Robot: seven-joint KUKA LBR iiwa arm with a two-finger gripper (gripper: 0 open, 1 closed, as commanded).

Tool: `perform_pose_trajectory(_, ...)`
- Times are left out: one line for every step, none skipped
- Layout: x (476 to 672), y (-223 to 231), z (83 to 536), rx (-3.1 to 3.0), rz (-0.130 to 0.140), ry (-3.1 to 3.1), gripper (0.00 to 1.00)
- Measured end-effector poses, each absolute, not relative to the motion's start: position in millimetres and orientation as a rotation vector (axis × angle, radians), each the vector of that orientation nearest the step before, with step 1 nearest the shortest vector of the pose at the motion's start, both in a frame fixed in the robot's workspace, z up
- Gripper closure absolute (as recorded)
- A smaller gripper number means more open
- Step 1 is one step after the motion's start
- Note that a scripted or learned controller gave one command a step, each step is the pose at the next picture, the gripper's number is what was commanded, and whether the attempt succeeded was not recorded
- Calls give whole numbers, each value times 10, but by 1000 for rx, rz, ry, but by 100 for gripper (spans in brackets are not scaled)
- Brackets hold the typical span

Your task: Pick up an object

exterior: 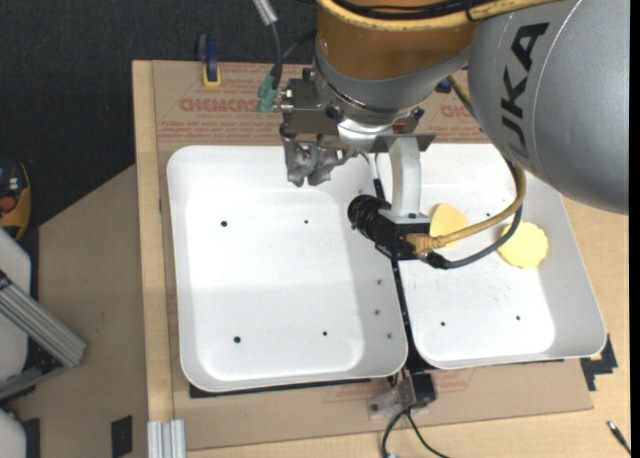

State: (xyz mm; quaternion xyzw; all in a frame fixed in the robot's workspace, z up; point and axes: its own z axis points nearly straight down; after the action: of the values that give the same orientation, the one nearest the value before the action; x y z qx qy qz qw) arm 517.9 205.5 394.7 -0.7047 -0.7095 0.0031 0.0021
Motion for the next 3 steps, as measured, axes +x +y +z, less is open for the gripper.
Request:
perform_pose_trajectory(5593,2253,2867,-2219,15,-2218,100)
perform_pose_trajectory(5485,2247,3137,-2221,-4,-2223,100)
perform_pose_trajectory(5040,1461,2974,-2228,11,-2211,100)
